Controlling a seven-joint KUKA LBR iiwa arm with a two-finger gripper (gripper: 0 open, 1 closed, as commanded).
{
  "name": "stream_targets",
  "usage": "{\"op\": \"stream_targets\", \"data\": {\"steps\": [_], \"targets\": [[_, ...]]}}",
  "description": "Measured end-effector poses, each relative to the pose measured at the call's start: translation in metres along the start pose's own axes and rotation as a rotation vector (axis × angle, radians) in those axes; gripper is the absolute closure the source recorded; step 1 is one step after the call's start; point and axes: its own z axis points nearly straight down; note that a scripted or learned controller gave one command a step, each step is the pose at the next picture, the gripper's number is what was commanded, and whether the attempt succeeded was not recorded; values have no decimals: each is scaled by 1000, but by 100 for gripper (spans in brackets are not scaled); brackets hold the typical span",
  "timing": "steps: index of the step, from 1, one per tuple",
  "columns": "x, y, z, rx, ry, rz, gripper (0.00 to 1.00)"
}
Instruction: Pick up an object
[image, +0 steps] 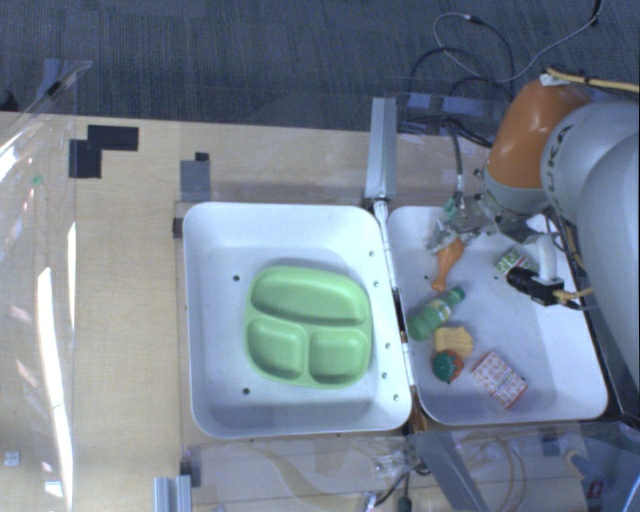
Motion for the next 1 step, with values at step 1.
{"op": "stream_targets", "data": {"steps": [1], "targets": [[27, 4, -97, 10, 1, 255, 100]]}}
